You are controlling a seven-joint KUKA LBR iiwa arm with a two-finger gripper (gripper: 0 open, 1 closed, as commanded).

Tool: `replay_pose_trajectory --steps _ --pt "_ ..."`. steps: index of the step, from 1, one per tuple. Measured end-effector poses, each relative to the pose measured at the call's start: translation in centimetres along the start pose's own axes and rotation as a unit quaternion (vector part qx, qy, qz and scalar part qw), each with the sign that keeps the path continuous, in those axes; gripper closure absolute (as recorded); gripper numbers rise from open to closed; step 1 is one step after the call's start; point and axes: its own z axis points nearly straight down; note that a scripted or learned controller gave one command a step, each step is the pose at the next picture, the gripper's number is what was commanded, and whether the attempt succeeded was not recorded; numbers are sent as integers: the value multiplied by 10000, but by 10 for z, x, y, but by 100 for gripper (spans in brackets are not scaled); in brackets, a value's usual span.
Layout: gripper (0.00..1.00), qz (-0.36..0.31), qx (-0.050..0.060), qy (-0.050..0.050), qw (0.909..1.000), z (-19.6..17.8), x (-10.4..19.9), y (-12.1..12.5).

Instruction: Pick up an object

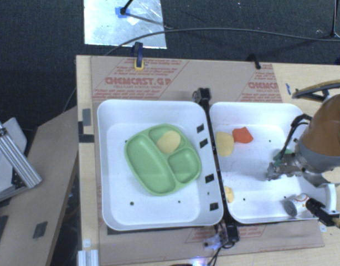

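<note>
You are looking down at two white bins sitting side by side. The grey arm (325, 137) is reaching in from the right. Its gripper (271, 172) is hanging low over the floor of the right bin (253, 107), close to that bin's right side. It is dark and small from here, so you cannot tell if it is wide or narrow.

The things to pick up are lying well apart from the gripper. An orange piece (242, 135) is resting in the top left part of the right bin. A yellow piece (224, 144) is lying just beside it, close to the bin's left wall. A small yellow bit (229, 194) is sitting lower down by that same wall.

The left bin (112, 148) is holding a green plate (145, 165) with three parts, sitting a bit turned. A pale yellow lump (169, 142) is lying in the plate's top part.
</note>
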Motion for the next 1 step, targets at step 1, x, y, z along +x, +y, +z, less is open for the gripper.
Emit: replay_pose_trajectory --steps 1 --pt "100 -21 -13 -4 10000 -45 5 2"
